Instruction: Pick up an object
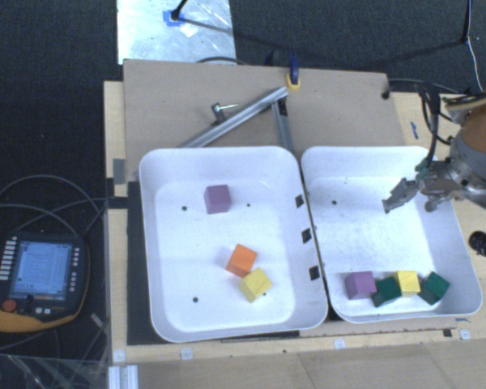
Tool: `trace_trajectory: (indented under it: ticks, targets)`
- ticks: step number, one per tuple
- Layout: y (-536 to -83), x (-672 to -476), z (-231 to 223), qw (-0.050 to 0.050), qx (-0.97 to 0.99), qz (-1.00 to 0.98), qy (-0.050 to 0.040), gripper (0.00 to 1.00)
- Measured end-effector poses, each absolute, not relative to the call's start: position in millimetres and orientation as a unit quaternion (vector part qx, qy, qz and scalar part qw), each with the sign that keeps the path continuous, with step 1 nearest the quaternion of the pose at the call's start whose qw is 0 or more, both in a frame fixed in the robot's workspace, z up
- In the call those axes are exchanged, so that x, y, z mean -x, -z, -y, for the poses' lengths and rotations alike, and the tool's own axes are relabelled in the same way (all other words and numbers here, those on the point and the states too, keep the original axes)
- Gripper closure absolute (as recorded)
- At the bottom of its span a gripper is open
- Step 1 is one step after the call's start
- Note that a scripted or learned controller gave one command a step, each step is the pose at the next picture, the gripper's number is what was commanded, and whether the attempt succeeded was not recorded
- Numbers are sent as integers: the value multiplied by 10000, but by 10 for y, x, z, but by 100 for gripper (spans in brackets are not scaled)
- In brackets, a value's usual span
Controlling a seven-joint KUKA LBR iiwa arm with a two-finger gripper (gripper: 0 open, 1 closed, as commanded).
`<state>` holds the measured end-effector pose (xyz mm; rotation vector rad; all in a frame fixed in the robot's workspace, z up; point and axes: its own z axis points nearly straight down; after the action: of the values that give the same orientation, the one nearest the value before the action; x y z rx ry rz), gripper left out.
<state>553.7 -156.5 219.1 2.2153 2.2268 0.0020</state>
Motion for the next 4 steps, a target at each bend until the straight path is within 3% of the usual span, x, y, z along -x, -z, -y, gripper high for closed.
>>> trace_trajectory:
  ticks: [1, 3, 4]
  targets:
    - [-2192, -5538, 1564, 4, -7056, -7086, -9, 0]
    - [-942, -5503, 1551, -17, -7064, -7078, 11, 0]
    - [-904, -5510, 1552, 3, -7061, -7081, -1, 0]
